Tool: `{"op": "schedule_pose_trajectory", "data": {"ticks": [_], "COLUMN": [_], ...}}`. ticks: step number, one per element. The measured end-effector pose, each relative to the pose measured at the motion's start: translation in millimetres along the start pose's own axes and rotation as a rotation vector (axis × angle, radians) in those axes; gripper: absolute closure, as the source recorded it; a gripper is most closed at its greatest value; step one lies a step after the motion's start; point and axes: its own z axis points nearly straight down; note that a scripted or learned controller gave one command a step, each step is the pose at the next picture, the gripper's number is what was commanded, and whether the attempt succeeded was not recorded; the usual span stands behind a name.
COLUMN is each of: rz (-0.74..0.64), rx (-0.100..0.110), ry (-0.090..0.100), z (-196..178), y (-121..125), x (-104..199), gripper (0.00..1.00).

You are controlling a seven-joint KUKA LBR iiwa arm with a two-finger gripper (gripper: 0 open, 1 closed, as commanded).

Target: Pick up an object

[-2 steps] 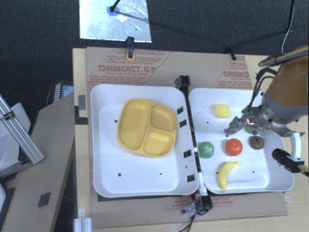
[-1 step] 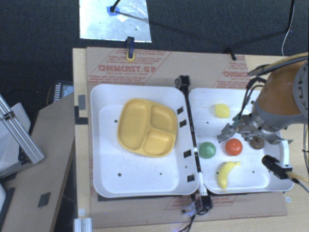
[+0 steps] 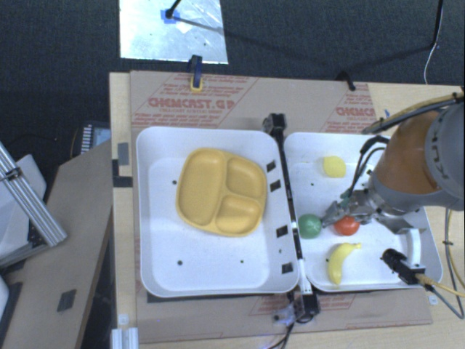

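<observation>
Camera view looks down on a tan bench (image 3: 120, 100) that bears two shallow white bins side by side. The left white bin (image 3: 167, 267) holds a yellow plastic plate with three compartments (image 3: 221, 191), which lies flat near the bin's middle, slightly turned.

The right white bin (image 3: 314, 147) holds four small things. A small pale yellow rounded lump (image 3: 334, 166) sits toward the far side, well apart from the rest. A green ball (image 3: 310, 226) lies close to the bin's left wall. Just beside it, to the right, is a red-orange round fruit-shaped toy (image 3: 348, 227); whether the two touch cannot be told. A yellow toy banana (image 3: 341, 262) lies nearer the front edge, below the red-orange toy and apart from it, its stem end pointing up and to the right.

The grey arm with the orange band (image 3: 410, 162) reaches in from the right over the right bin. Its claw (image 3: 340, 214) is low over the bin, right at the upper edge of the red-orange round fruit-shaped toy and partly covering it. Whether the claw is spread or pressed together cannot be told, nor whether it touches the toy. The toy appears to rest on the bin floor, as do the green ball, the banana and the yellow lump.
</observation>
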Motion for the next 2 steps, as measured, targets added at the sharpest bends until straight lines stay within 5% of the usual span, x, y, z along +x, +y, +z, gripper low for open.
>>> {"op": "schedule_pose_trajectory", "data": {"ticks": [1,2], "rz": [-0.003,-0.007], "rx": [0.002,0.0], "ry": [0.007,0.006], "z": [-11.3,-54.9], "y": [0.7,5.5], "x": [3.2,-0.3], "gripper": [1.0,1.0]}}
